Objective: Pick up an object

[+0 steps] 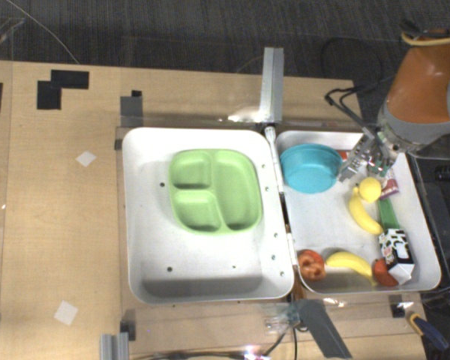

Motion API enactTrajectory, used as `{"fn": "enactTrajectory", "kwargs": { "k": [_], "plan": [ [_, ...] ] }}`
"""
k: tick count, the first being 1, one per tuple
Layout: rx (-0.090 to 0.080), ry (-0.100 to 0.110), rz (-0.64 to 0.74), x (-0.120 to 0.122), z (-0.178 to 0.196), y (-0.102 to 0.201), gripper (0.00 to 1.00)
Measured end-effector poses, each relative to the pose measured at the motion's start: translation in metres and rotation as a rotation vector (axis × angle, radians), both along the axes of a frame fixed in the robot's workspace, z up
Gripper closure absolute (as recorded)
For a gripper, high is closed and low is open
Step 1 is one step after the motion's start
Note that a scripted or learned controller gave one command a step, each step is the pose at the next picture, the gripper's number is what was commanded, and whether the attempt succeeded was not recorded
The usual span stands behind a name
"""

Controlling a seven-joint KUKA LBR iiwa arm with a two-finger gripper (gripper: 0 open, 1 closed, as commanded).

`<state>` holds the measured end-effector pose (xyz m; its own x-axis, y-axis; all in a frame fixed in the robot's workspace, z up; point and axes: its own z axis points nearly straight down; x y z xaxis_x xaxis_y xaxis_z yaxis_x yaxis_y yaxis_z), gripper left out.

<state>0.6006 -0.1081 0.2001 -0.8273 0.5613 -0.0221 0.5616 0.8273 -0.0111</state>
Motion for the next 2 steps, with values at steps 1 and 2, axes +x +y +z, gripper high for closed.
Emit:
{"fn": "enactTrajectory", "kwargs": {
  "k": [1,2],
  "plan": [
    [0.016,0.0,0.014,0.002,-0.005,0.014,0.0],
    [0.015,-0.002,0.029,-0.04,-0.11,-0.028,0.0]
  ]
}}
